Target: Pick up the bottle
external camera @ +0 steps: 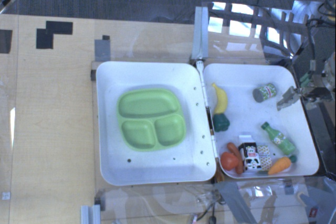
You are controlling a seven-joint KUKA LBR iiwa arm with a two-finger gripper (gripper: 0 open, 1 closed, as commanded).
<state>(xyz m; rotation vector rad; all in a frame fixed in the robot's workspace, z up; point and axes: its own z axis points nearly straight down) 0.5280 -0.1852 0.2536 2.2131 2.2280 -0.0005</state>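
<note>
The green bottle (279,139) lies on its side in the right white bin (247,118), near the bin's right wall, cap pointing up-left. My gripper (287,98) hangs over the right edge of that bin, to the right of a small grey can (265,92). It is well up-view from the bottle and apart from it. Nothing shows in its grasp.
In the right bin are a banana (220,98), a dark green item (221,122), a carrot (279,166), a red item (230,161) and a small carton (250,156). The left bin (110,160) holds a green divided tray (151,118).
</note>
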